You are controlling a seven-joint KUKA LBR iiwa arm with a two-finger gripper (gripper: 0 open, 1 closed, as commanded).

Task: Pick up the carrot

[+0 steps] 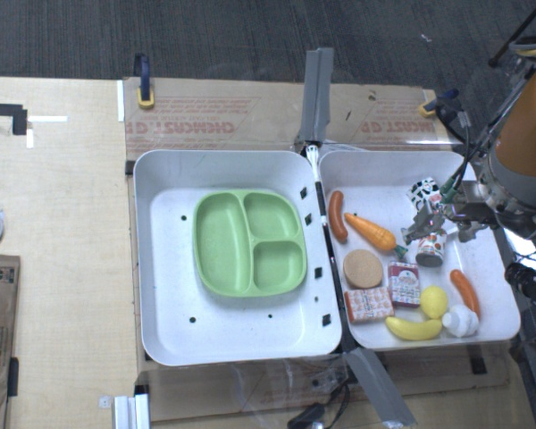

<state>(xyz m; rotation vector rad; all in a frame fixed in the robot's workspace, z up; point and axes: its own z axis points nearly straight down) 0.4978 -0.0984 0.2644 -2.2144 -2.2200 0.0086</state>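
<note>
Carrot [370,231]: orange, tapered, lying slantwise in right bin [491,329].

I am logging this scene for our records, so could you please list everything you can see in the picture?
White bins: 2, side by side on the bench.
Divided plate: 1, green, three compartments, in the left-hand bin.
Carrot: 1, orange, right-hand bin, upper left part.
Sausage: 1, red-orange, left of the carrot.
Round biscuit-like disc: 1, tan, middle of that bin.
Small cartons: 2, red and white, below the disc.
Lemon: 1, yellow.
Banana: 1, yellow, near front edge.
Second sausage-like piece: 1, orange-red, right side.
White item: 1, front right corner, unclear.
Clamps: 2, blue and yellow, back edge.
Gripper: 1, grey, right of the carrot, above the bin.
</note>
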